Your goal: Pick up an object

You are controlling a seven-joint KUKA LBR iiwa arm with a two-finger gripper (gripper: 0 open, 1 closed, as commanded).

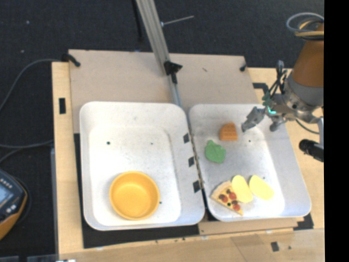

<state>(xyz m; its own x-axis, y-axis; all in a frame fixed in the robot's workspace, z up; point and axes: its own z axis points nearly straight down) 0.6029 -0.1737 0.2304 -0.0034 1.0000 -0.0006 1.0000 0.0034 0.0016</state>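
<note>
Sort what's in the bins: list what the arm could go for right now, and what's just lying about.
Job in hand: gripper, open above the right bin; orange piece nearest it; green piece.

Lying about: pizza slice, two yellow pieces, yellow bowl in the left bin.

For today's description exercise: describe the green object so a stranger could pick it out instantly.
Look in the right-hand white bin, near its left wall. The green object lies below the small orange block. It is the only green thing there; the neighbours are orange or yellow.
</note>
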